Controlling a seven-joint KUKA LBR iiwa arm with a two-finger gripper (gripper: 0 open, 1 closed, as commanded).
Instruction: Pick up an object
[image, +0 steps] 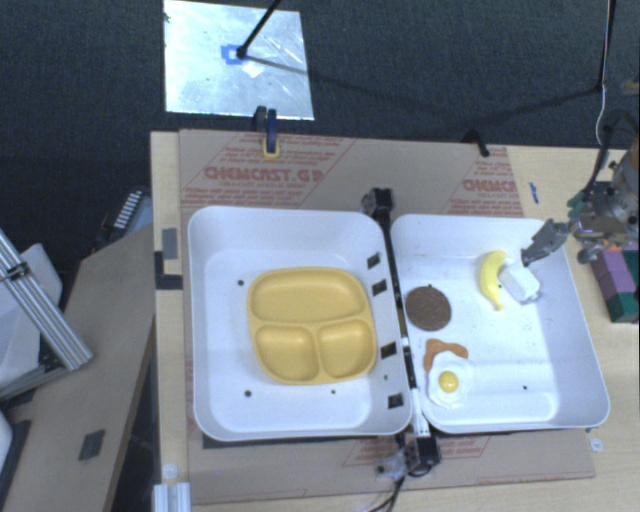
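A: Banana (491, 276) lies in the right bin (560, 400), upper part, a white block (520, 284) touching it.
B: Why there?
A: Loose toys, like the brown disc (428, 307) and fried egg (447, 381).
B: Gripper (545, 243)?
A: Just beside the block; whether it's spread or pressed together, I cannot tell.

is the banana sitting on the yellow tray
No, the banana lies in the right bin beside a white block, while the yellow divided tray sits in the left bin.

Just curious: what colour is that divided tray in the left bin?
Pale yellow tray, seen clearly in the camera view.
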